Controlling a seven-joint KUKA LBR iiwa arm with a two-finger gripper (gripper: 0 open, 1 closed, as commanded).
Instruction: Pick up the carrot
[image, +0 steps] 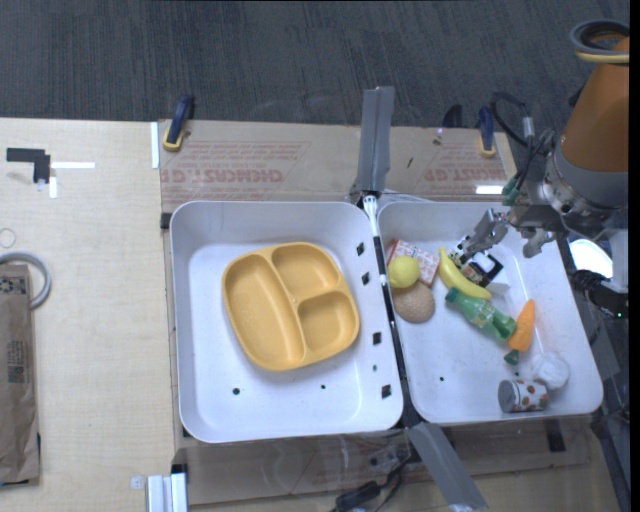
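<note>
Showing a pale wooden surface (80, 300) seen from above, with dark grey carpet beyond its far edge and a sheet of printed brown cardboard (270, 160) clamped by two blue clips under two shallow white plastic bins. The left bin (195, 330) holds a yellow three-compartment plastic plate (290, 303). The right bin (575, 340) holds a small orange carrot (523, 324), lying tilted toward the bin's 4 o'clock side, its lower end touching a green plastic bottle (480, 310) at its 9 o'clock. A yellow banana (460, 275), a yellow lemon-like ball (404, 271), a tan rounded piece (414, 303) and a small printed can (523, 395) lie in the same bin. The grey arm's two metal fingers (490, 232) hang over the bin's far part, above the banana's black-and-white neighbour; whether they are spread or pressed together cannot be told. The carrot lies at about 5 o'clock from the fingers, well apart from them, untouched.
</note>
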